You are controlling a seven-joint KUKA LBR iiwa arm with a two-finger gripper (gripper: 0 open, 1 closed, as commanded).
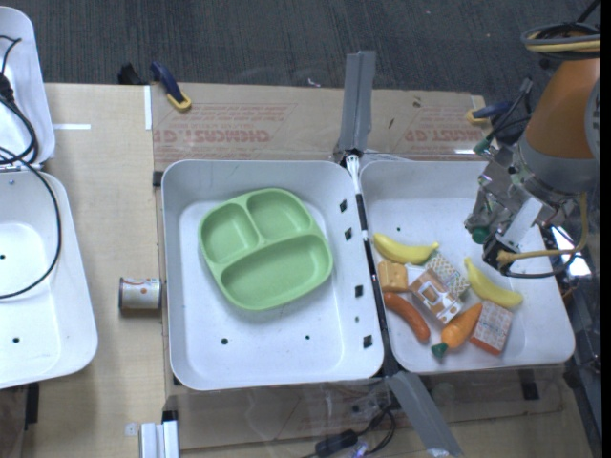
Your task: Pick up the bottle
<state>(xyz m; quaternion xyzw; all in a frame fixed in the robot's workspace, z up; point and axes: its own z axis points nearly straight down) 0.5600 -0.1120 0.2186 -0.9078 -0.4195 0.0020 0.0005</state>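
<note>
gripper [489, 237] low over the right bin's [549, 346] far right side, whether its fingers are apart or together i cannot tell.
it hangs from the grey arm [563, 113] with the orange band, which comes in from the right edge; cables loop beside the wrist. a small patch of green shows at its tip, too hidden to name, and i cannot pick out the bottle for sure among the things shown. below and left of it lie a banana [405, 249], a second banana [493, 285] just under the tip, a patterned box [438, 291], a sausage [408, 316], a carrot [459, 325], a bread cube [392, 276] and a small carton [494, 328], crowded together and mostly touching. left bin [191, 346] holds a green divided plate [265, 247], lying flat near its middle. on the bench outside that bin's left wall lies a small can [140, 294] on its side.
</note>
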